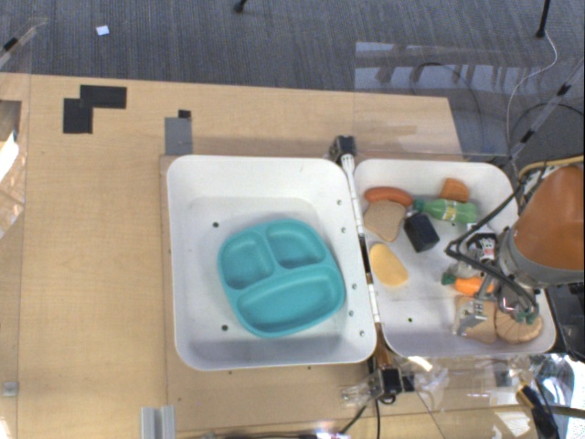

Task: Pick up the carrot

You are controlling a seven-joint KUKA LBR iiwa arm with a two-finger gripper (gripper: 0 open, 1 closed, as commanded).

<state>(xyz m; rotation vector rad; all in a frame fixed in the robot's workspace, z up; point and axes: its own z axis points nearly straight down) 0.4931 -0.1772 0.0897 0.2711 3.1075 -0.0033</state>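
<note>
**Gripper low over right bin, carrot beside it**

We see the grey arm w/ orange band (556,222) reaching in from the right, its wrist hanging over the right shallow white bin (430,323). The two-finger gripper (477,316) sits low in that bin's near-right corner, metal fingertips pointing down-left toward the bin floor. We can't tell how far apart its fingers are; cables and wrist hardware clutter that spot.

The small orange carrot w/ green tip (466,284) lies just left of the wrist, slightly above the gripper tips, partly covered by black cables. We can't tell whether anything touches it; it isn't visibly between the fingers.

Right beside the gripper, a tan round bread-like piece (519,329) rests in the bin corner, close to or touching the fingertips.

Other items in the right bin: a reddish-orange sausage-shaped piece (388,194) at the far-left, a brown toast slice (384,220) just below it, a pale yellow rounded wedge (389,266) nearer us, a black block (421,232) mid-bin, a green bottle-like object (448,211) next to it, and a small orange lump (454,189) at the far edge.

The left shallow white bin (196,245) holds a teal plastic tray w/ three compartments (280,277), sitting roughly centred and tilted a bit. Both bins rest side by side on the light wooden bench (82,291).
</note>
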